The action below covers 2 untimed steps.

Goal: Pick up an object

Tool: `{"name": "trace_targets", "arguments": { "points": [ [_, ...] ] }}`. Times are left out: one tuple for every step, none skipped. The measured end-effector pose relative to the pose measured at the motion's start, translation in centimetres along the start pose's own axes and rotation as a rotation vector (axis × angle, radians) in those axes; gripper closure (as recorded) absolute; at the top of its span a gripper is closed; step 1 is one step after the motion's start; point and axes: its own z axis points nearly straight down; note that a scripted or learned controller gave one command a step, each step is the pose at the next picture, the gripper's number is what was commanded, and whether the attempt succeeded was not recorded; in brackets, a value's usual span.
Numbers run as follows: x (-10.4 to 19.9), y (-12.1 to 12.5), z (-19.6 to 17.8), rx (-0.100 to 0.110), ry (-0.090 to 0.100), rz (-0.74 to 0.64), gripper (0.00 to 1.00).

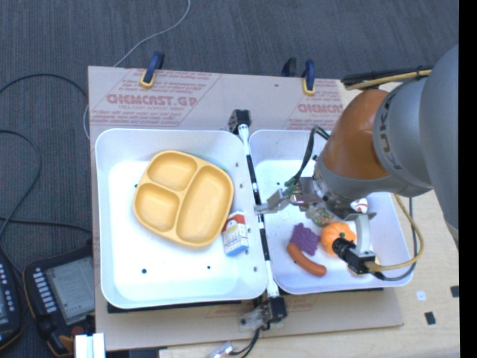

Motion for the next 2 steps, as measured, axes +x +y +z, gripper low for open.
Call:
{"name": "trace_targets", "arguments": {
  "points": [
    [-0.02, -0.02, 0.01, -0.001, 0.000, 0.000, 0.00],
    [-0.03, -0.04, 0.03, -0.001, 0.000, 0.000, 0.00]
  ]
}}
